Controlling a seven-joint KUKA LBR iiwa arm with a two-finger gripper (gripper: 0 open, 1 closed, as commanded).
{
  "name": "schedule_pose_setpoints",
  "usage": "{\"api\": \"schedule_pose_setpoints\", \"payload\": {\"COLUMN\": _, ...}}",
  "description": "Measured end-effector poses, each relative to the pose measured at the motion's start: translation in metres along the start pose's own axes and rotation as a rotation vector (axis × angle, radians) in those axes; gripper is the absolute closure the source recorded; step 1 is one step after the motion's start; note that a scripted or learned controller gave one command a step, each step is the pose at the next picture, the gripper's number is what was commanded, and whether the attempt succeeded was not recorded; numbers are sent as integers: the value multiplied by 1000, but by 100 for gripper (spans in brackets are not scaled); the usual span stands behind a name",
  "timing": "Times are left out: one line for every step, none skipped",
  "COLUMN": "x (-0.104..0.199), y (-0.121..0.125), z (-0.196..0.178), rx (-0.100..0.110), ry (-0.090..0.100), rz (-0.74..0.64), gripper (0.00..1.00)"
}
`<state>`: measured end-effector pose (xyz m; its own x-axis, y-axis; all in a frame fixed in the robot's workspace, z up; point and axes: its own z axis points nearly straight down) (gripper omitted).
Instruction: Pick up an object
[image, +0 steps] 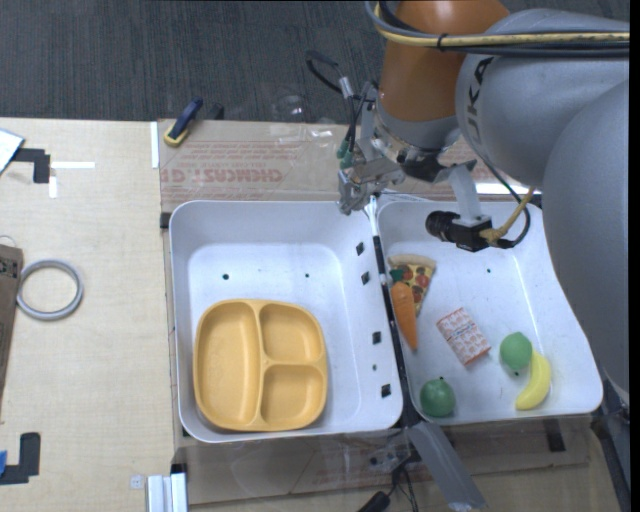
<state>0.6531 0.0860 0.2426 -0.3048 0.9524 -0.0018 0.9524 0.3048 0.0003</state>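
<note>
Pincer (356, 195) at upper centre over the bin divider, finger state unclear. Shift right and down onto orange plastic carrot (403, 310), centring before closing.

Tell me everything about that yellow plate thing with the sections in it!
The yellow divided plastic tray is a rounded square with three compartments: one long section down its left side and two smaller ones stacked on its right. It looks smooth and slightly glossy, like moulded plastic, and nothing lies in it. It lies flat and right side up on the floor of the left white bin, in the near half, close to the bin's left and front walls. Only the bin touches it.
</note>
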Motion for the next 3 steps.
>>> {"api": "schedule_pose_setpoints", "payload": {"x": -19, "y": 1, "z": -78, "rx": 1, "ry": 0, "rz": -54, "gripper": 100}}
{"api": "schedule_pose_setpoints", "payload": {"x": -19, "y": 0, "z": -78, "rx": 1, "ry": 0, "rz": -55, "gripper": 0}}
{"api": "schedule_pose_setpoints", "payload": {"x": 13, "y": -76, "z": 31, "rx": 3, "ry": 2, "rz": -230, "gripper": 0}}
